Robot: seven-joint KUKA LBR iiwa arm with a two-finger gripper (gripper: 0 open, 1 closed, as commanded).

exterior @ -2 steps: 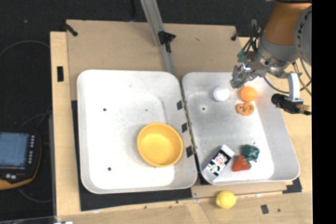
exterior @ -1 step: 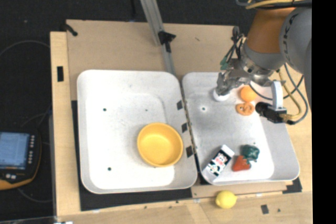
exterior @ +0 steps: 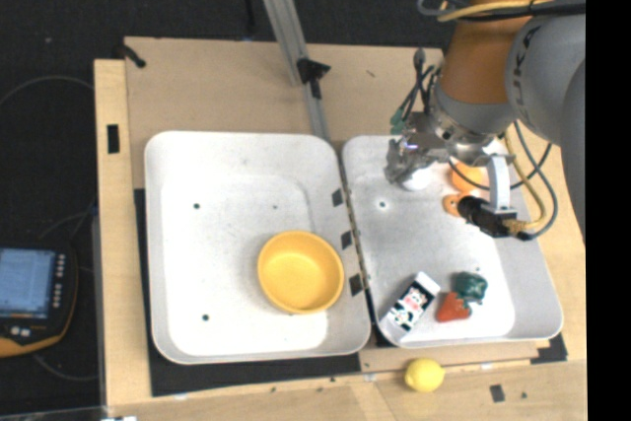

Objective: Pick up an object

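Across the surface (exterior: 227,84) you have two shallow white bins side by side: the left bin (exterior: 197,173) and the right bin (exterior: 414,242). Over the far end of the right bin stands the arm (exterior: 493,64), with its claw (exterior: 409,163) low above the bin floor; whether the claw is released or clenched you cannot tell from this angle, and nothing can be seen in its grip. Treat the pick as not yet done. Next in size, note the yellow bowl (exterior: 301,271) near the inner edge of the left bin. Candidate objects in the right bin lie well apart from the claw, at the near end: a black-and-white carton (exterior: 409,304), a red object (exterior: 453,308) just beside it, and a dark green object (exterior: 471,286) touching the red one. An orange item (exterior: 468,177) lies partly hidden behind the wrist. A small yellow ball (exterior: 424,375) rests outside the bins on the near edge. Remaining work, as judged: close on one object and lift it.
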